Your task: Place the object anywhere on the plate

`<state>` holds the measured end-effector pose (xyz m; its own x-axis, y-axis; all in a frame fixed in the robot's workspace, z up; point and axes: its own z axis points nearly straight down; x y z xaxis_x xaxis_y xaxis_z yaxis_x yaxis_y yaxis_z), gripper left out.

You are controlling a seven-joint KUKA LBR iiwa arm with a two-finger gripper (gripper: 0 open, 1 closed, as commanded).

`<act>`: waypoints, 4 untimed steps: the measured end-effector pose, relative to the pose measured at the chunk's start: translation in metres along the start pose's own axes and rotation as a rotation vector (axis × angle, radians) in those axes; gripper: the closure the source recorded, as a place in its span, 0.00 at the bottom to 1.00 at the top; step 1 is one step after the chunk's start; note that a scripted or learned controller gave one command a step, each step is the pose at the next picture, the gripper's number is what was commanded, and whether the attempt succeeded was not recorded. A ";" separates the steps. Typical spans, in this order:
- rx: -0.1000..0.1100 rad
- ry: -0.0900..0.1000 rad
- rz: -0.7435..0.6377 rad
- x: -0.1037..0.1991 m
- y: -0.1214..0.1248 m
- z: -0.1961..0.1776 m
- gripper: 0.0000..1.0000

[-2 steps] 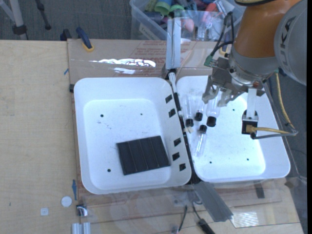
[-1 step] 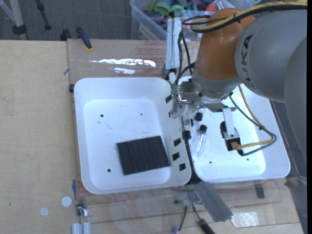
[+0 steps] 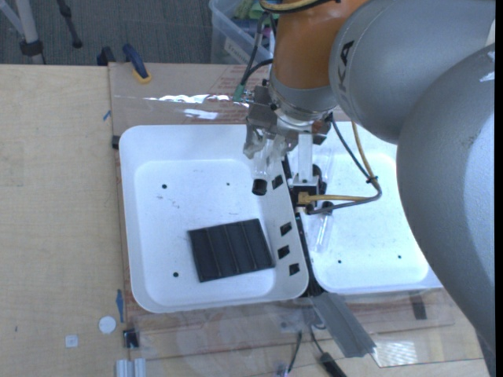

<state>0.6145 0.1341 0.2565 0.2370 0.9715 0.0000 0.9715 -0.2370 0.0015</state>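
Left bin [image 3: 149,163]: white, shallow, holds a dark ribbed rectangular slab [image 3: 230,249] lying flat toward its near-right corner, slightly rotated. Looks like the plate, though can't say for certain. Nothing resting on the slab.

Right bin [image 3: 377,258]: touching the left one along the shared rim, mostly covered by the arm [image 3: 409,69]. Grey arm, orange band [image 3: 310,30] above the wrist, reaching in from the right.

Pincer [image 3: 263,167] hanging over the far end of the shared rim, just right of the left bin's floor. Small dark blob [image 3: 258,186] right at the tip, can't tell whether object or fingertip pad. Open or closed: cannot tell, too cluttered with cables and brackets. No clear grip visible.

Slab well apart from pincer, nearer the camera and to the left.

Worktop [image 3: 55,210]: light wood. Blue clamp [image 3: 137,65] at the far edge, small round white disc [image 3: 107,325] near the bottom left. Translucent crate [image 3: 240,14] with mixed items behind the worktop. Yellow and black cables running down the wrist.
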 end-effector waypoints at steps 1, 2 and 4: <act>0.001 0.000 0.318 0.095 0.012 0.028 1.00; -0.001 0.001 0.176 0.095 0.005 -0.032 1.00; 0.001 0.000 -0.418 0.100 0.029 -0.015 1.00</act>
<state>0.6664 0.2248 0.2716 -0.1778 0.9841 -0.0002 0.9841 0.1778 0.0003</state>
